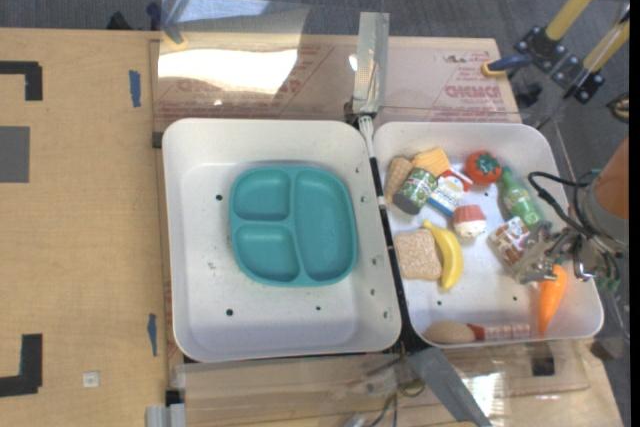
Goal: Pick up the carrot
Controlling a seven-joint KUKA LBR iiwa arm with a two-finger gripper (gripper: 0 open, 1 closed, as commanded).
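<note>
Carrot (551, 299) lies in the right bin (578, 177), near its front right corner, tip toward the front rim. Gripper (545, 260) sits directly over the carrot's upper end, touching or just above it; cannot tell whether the claw is released or clenched, as cables and metal parts blur together. Banana (446, 255) lies left of the carrot; tomato (484, 168) sits behind it. Left bin (190, 215) holds a teal divided plate (294, 224).

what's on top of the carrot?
The gripper sits over the carrot's upper end, covering it. The orange body and tip below lie bare on the right bin floor.
</note>
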